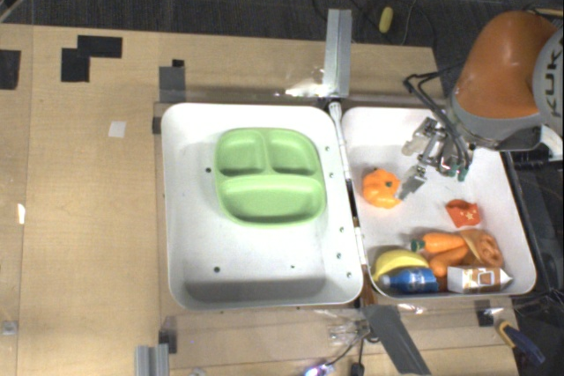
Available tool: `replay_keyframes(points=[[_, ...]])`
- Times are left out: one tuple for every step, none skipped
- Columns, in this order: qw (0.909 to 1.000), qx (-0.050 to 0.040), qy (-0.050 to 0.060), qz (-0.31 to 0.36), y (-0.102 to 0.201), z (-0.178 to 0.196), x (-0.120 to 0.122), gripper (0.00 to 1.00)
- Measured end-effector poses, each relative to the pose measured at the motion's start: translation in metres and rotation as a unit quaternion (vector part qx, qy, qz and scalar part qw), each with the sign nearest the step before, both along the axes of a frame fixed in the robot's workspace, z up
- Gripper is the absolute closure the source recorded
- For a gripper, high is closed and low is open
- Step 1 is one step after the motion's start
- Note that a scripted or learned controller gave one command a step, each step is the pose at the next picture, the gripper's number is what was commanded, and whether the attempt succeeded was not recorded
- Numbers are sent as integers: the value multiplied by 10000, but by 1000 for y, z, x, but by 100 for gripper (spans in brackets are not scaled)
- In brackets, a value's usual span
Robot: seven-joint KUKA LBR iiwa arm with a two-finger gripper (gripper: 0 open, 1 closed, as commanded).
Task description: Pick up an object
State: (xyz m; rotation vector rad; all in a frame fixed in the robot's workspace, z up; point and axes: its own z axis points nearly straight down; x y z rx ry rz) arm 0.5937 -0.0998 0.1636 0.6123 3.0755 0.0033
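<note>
My gripper (419,165) hangs over the right bin (381,123), its fingers spread apart with nothing between them. Just left of and below its lower fingertip lies an orange pumpkin-like toy (381,188). A small red toy (463,212) sits to the lower right of the gripper. Along the bin's front edge lie a carrot (438,243), a yellow banana (398,261), a blue object (411,281), a tan pretzel-shaped piece (483,246) and a small white carton (477,279).
The left bin (189,189) holds a green divided plate (269,174). A metal post (337,57) stands behind the seam between the bins. The arm's orange band (502,66) looms over the right bin's back right corner.
</note>
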Motion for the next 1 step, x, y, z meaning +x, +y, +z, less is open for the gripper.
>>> replay_keyframes(points=[[9918, 4, -26, -1280, 16, -75, 1, 0]])
